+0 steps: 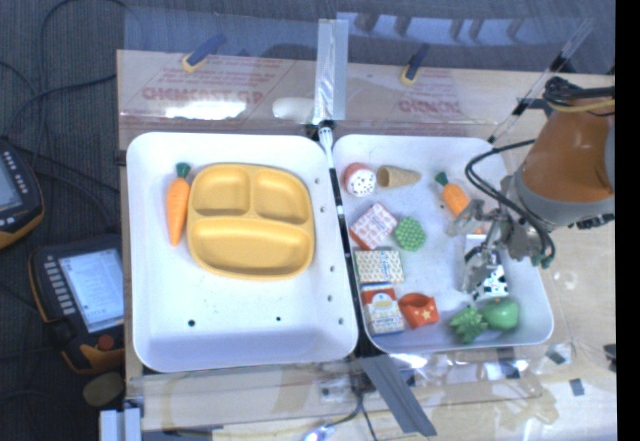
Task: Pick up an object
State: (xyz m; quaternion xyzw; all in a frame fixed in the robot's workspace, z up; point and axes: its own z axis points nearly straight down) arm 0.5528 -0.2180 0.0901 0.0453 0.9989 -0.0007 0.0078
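A robot arm [565,164] is reaching in from the right over a table [200,89] carrying two shallow white bins. The left bin [150,329] is holding a yellow divided plate [250,219] with a toy carrot [177,206] just beside it. The right bin [540,329] is crowded with small toys.

The risk here is crowding. The end effector [485,264] is hanging low over the bin's right side, above a black-and-white toy [492,284] that is sitting just beside a green toy [500,314] and near a green leafy piece [466,323]. Closing here could be catching two toys at once, or nudging one against the bin wall and slipping off. A small orange toy [455,197] is lying near the wrist and may get bumped.

How far the end effector is opened cannot be told from this view, nor whether it is gripping anything; the black-and-white toy appears to be lying on the bin floor.
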